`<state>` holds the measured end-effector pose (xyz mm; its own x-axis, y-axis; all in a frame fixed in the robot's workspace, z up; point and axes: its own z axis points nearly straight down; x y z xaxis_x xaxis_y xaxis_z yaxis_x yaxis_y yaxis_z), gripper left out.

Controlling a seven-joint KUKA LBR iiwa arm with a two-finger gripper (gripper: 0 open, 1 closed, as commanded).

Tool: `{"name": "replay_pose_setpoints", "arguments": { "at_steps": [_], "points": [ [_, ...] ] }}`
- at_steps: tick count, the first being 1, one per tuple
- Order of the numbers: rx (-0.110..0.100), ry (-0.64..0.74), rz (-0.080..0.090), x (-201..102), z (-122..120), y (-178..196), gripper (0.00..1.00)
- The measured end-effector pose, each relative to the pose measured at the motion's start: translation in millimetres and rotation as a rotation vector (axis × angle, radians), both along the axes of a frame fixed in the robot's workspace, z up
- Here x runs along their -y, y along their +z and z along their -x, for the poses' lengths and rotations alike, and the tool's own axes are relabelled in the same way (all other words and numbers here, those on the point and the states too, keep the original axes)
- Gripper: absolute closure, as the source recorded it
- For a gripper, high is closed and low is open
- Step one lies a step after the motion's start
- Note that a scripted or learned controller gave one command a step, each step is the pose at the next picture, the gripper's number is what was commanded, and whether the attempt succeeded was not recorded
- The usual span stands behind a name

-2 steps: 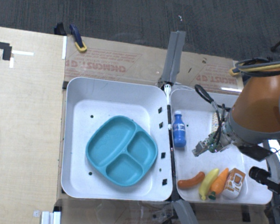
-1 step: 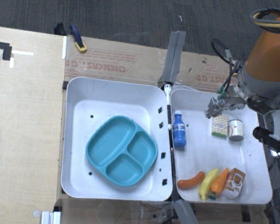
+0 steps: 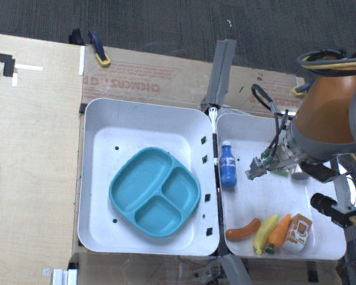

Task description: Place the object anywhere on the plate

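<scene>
One fixed overhead camera slants down on both bins [image 3: 93, 161].

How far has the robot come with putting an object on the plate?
Nothing looks done yet: the blue divided plate in the left bin carries no object. The gripper hangs over the right bin, beside the blue bottle. Grasping, carrying over and placing are all left.

The scene is evenly and brightly lit from above, with soft shadows cast inside the white bins [image 3: 90, 180]. Slight glare is seen on their floors. Focus is reasonably sharp throughout.
</scene>
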<state>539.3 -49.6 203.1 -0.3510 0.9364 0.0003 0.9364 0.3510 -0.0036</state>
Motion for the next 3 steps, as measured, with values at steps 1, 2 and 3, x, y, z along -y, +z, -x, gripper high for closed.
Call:
{"name": "replay_pose_setpoints", "arguments": {
  "at_steps": [1,2,3],
  "points": [
    [0.001,0.100,0.000,-72,46,-12,1.00],
    [0.002,0.039,0.000,-137,61,-3,1.00],
    [0.002,0.039,0.000,-137,61,-3,0.00]
  ]
}}
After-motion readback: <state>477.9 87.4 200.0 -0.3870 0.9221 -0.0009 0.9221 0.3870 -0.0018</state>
